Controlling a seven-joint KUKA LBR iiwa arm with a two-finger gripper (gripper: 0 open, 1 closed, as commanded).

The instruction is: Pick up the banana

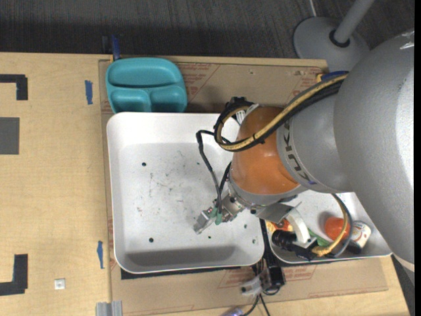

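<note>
Camera view, from above the bench: gripper point(203, 222) hangs low over the left bin point(131, 196), near its lower-right area, fingertips close to the bin floor w/ nothing visible between them; whether they're parted or closed can't be told at this angle. Just behind it, the wrist's orange band point(260, 163) and grey arm point(368, 143) reach in from the right, black & yellow cables point(276, 120) looping over the wrist. Left bin's floor shows scuffs and a few dark specks. Right bin point(355, 255) sits touching alongside, mostly hidden under the arm; in its visible lower part lies a jumble of small items, incl. an orange-red object point(337, 227), something white point(299, 228), a dark piece point(284, 240) and a bit of green point(322, 243). Banana can't be made out among them. Teal divided tray point(146, 84) rests just beyond the left bin's far edge, on the cardboard-coloured benchtop point(52, 176) marked w/ blue tape.
</note>
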